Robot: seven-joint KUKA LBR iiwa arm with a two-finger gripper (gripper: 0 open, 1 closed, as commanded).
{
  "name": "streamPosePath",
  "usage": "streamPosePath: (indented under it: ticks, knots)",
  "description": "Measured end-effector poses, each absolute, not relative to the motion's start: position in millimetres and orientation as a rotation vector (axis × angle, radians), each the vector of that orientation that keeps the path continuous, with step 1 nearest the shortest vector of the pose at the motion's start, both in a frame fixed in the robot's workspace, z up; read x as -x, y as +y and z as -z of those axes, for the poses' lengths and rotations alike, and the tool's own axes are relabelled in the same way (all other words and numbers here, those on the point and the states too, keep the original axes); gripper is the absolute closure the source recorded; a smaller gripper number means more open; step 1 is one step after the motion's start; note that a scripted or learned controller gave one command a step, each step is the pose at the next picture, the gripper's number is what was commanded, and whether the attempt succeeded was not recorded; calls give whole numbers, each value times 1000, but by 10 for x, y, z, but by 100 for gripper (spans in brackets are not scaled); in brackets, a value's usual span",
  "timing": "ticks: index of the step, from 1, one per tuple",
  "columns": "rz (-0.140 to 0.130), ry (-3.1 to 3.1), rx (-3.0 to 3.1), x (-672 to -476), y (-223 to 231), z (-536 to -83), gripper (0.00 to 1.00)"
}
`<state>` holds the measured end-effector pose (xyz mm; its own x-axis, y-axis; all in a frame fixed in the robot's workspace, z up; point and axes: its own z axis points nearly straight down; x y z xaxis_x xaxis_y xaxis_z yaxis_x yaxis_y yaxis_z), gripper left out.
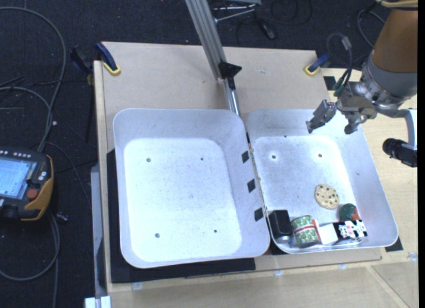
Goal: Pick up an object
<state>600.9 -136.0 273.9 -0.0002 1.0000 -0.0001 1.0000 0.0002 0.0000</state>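
Camera view: you see the hand (336, 118) hanging over the far edge of the right bin (372, 174), its two fingers spread apart with nothing between them. The left bin (126, 167) sits beside it on the counter (166, 74).

The objects lie bunched in the right bin's near corner, probably because the sloped walls gather them there: a black block (279, 221), a green-and-white can (304, 230), a white block (326, 233), a black-and-white box (352, 230) and a small green-and-red thing (347, 212). A round cookie (326, 196) lies flat just apart from them, well away from the hand.

The can lies on its side, long axis roughly left to right. The cookie is round, with no long axis; it looks like the easiest pick.
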Motion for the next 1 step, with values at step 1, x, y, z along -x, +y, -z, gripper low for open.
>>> streamPosePath:
  ticks: [1]
  knots:
    - [9, 2225, -2231, -6489, -2010, -1571, 0]
